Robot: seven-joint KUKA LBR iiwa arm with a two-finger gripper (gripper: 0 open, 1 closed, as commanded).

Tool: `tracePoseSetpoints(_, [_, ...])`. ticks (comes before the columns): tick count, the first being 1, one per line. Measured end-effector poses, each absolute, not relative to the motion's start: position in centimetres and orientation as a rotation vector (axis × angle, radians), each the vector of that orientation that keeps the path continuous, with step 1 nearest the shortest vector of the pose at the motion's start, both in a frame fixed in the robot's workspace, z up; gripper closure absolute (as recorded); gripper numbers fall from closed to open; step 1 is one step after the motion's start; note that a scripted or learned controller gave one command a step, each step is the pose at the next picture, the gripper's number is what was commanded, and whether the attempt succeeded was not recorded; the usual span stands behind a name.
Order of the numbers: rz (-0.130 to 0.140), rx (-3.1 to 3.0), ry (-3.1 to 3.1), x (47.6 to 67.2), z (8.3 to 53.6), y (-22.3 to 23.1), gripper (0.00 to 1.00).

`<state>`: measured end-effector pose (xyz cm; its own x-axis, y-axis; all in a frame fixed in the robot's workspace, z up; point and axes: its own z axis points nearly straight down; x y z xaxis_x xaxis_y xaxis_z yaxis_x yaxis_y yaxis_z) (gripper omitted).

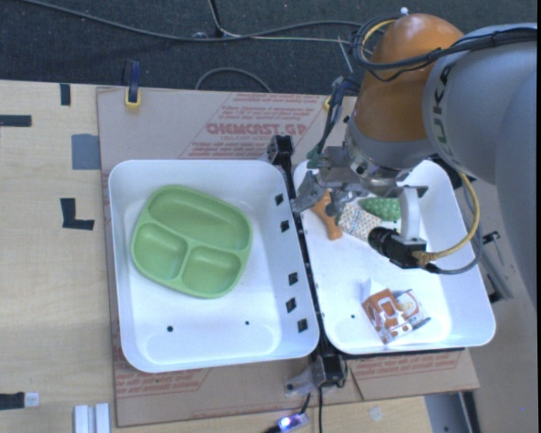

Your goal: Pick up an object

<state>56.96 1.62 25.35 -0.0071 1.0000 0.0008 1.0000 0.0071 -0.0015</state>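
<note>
- You are looking at a robotics lab, not a home.
- Your industrial arm (pixel 460 88) works over a taped desk (pixel 36 242).
- Loose cables (pixel 207 7) cross dark carpet.

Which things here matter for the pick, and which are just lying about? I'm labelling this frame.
Job: gripper; orange object under it; patterned green-white item; orange-white packet.

Lying about: green divided plate in left bin; blue clamp; cables.

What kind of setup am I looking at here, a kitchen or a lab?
Likely a robotics lab bench: two white bins on a cardboard sheet, loose cables behind, tape marks on the wooden top.
</note>
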Motion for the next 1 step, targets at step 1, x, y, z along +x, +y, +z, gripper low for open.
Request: tracePoseSetpoints(1, [0.002, -2.214, -2.227, 57.81, 24.61, 6.68, 1.0])
